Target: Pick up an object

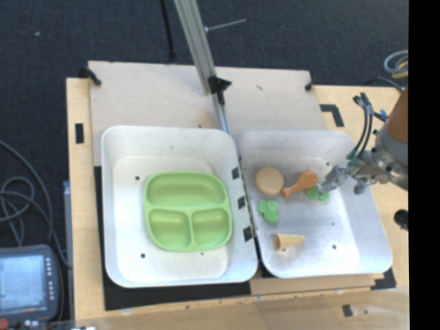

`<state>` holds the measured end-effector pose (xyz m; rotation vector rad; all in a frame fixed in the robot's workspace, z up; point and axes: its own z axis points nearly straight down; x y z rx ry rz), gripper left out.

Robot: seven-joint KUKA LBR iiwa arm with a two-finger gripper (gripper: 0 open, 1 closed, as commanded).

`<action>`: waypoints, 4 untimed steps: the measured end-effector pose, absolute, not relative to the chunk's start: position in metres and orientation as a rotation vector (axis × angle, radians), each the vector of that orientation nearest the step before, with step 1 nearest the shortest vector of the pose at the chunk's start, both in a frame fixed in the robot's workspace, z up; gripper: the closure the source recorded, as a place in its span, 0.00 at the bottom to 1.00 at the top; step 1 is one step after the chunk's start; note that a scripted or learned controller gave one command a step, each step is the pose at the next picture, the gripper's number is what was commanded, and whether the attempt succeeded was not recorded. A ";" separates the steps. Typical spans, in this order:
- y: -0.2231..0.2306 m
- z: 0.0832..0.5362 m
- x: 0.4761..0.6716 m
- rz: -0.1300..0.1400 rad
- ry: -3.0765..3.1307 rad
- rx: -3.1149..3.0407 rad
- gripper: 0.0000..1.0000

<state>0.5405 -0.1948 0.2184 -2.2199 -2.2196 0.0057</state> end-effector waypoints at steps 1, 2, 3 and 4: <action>-0.196 0.155 0.538 0.006 -2.218 -2.219 0.00; -0.197 0.102 0.537 0.005 -2.218 -2.221 0.00; -0.198 0.117 0.540 -0.004 -2.217 -2.234 1.00; -0.206 0.179 0.537 -0.005 -2.222 -2.233 1.00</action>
